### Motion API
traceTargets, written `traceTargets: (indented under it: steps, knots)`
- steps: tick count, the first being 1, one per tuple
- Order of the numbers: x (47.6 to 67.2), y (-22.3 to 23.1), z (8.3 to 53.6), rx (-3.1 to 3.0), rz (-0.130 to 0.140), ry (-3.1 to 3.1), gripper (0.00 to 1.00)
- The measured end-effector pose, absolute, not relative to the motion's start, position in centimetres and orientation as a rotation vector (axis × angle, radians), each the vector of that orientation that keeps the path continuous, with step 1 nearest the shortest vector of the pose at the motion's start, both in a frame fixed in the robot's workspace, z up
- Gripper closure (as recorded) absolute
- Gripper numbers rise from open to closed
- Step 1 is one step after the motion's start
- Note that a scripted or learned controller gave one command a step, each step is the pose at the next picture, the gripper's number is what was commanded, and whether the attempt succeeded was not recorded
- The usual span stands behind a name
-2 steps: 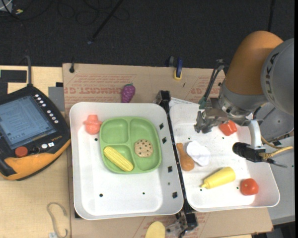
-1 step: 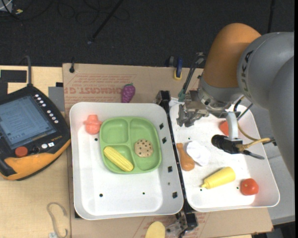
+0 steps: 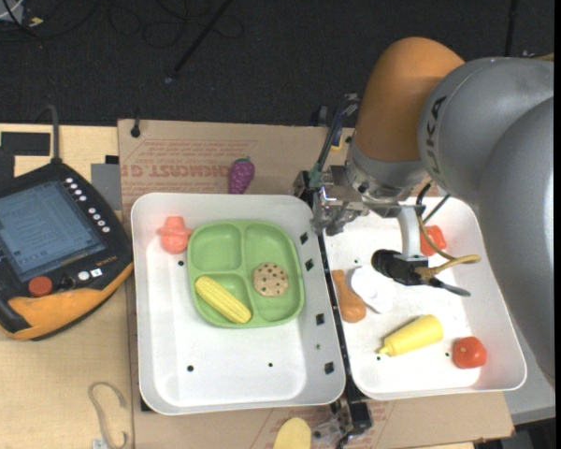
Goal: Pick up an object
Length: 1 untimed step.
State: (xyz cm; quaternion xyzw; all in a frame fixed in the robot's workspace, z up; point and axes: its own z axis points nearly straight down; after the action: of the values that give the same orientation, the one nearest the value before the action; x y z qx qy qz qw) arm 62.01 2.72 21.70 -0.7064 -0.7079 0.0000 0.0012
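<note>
In the left bin (image 3: 224, 363), a corn cob (image 3: 222, 299) and a cookie (image 3: 271, 279) are being kept in a green divided plate (image 3: 246, 246), so both are sitting low behind its ridges. The gripper (image 3: 329, 211) is being held above the wall between the bins (apart or together cannot be told). A yellow mustard bottle (image 3: 413, 335) is lying loose in the right bin (image 3: 402, 372), probably easier to take.

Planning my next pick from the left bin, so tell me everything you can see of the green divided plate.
The green plate is a rounded-square dish that looks like plastic, with raised ridges splitting it into compartments. It lies flat, open side up, on the floor of the left bin, toward the bin's back right. A yellow corn cob lies slantwise in its front-left part, with a chip cookie just right of it.
</note>
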Motion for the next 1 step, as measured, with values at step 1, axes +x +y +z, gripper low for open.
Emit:
traceTargets:
  steps: [1]
  knots:
    - [61.01,2.69,22.33,-2.220,0.004,-2.218,1.00]
